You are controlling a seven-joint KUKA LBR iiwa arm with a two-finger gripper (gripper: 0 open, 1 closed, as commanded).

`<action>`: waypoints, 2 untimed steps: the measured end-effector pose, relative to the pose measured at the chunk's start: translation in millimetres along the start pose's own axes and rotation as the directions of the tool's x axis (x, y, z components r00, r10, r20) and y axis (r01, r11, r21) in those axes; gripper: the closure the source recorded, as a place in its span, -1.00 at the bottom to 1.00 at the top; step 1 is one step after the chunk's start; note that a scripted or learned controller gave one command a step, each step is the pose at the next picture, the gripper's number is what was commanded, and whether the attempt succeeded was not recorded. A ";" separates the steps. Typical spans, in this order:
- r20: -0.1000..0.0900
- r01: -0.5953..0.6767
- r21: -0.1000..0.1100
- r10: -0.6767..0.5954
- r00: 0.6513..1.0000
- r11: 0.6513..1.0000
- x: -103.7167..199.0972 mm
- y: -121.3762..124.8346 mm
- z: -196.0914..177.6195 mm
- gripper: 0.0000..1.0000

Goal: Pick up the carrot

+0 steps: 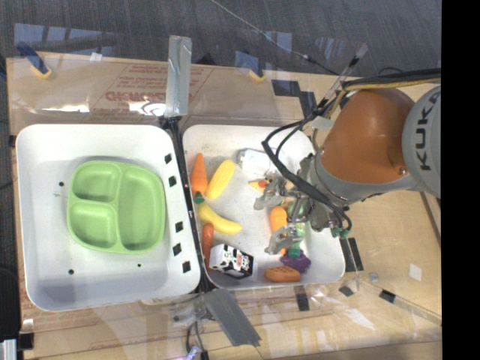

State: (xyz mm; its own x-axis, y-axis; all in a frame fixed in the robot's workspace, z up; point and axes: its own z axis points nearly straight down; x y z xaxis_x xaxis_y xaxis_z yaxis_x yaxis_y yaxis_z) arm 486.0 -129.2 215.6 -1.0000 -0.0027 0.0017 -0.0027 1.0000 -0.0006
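The carrot (198, 172), orange with a green stub at its near end, lies along the left wall of the right bin (225, 137), beside a yellow corn cob (221, 178). My gripper (277, 217) hangs over the middle right of that bin, well to the right of the carrot. Its fingers (268, 193) stand apart, open. A small orange piece (278, 218) lies between them, and neither finger visibly presses on it. The arm's orange band covers the bin's right side.
A banana (217, 220), a thin red-orange pepper (208, 238), a cow-patterned box (230, 259), a purple eggplant (297, 262) and a brown roll (282, 274) share the right bin. The left bin (45, 276) holds a green divided plate (117, 207).
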 end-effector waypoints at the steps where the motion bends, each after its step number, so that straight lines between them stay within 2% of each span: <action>1: -0.006 -0.096 -0.002 0.096 0.995 0.995 -12.4 -51.4 93.1 -1.00; 2: 0.004 0.064 0.001 -0.064 0.998 0.998 -15.4 -80.7 121.4 -1.00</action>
State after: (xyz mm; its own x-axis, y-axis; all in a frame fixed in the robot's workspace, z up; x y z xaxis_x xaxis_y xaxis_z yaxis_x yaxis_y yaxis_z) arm 501.4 -209.9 94.2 -0.9978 -0.0663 -0.0027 -0.0663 0.9978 -0.0012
